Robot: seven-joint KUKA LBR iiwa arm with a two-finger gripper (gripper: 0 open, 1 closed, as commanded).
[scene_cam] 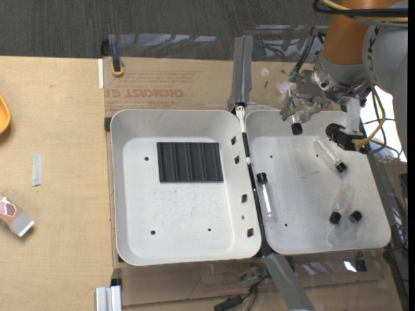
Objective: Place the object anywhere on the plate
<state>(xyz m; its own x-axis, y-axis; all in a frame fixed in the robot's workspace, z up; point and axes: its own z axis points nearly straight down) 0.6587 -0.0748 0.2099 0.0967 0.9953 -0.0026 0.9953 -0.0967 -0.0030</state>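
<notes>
The fingers hover over the far left corner of the right bin, their opening impossible to tell; cardboard left of that bin bears mirrored red print

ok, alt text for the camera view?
The grey arm's gripper hangs over the far end of the right bin, where several clear black-capped tubes lie scattered. The left bin holds a dark ribbed plate with nothing on it.

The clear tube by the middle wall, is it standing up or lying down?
Lying down. The clear tube stretches flat along the right bin, black cap at its far end.
</notes>
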